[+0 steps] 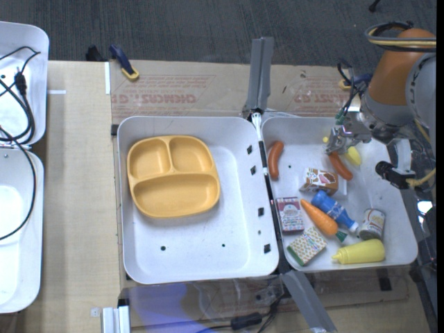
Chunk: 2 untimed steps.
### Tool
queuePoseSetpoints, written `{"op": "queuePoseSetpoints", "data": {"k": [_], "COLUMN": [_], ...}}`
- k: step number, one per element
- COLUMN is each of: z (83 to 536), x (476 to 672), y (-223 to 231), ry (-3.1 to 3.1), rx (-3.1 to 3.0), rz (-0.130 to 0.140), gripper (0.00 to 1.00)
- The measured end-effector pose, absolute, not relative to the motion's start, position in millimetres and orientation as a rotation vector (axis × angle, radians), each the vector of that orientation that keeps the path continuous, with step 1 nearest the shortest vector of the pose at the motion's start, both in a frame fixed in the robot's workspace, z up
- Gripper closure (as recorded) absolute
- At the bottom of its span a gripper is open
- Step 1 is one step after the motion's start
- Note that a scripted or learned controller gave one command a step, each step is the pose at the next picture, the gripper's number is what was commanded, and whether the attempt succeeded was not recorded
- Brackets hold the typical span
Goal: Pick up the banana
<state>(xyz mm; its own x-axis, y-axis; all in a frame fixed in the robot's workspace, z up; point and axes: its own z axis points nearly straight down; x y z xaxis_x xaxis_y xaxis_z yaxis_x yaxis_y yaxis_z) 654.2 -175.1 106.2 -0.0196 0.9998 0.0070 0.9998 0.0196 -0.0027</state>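
The banana (354,155) is a small yellow shape in the right bin's far right part, mostly covered by the arm's wrist. My gripper (338,140) hangs just left of it and slightly above, over the bin's back area, near a red sausage (340,165). I see nothing between the gripper's tips.
The right bin (295,137) also holds a second sausage (275,159), a brown carton (320,180), a red box (289,214), a blue bottle (334,211), a carrot (319,217), a can (372,223), a green box (307,245) and a yellow squeeze bottle (359,252). A yellow divided plate (173,175) lies in the left bin (201,255).
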Motion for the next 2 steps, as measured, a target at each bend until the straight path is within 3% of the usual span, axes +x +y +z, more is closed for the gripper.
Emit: {"op": "queuePoseSetpoints", "data": {"k": [1, 2], "z": [115, 179], "x": [654.4, 658.9], "y": [-176, -100], "ry": [-2.238, -1.821], "rx": [-2.196, -2.561], "rz": [-0.004, 0.002], "gripper": [1.00, 1.00]}}
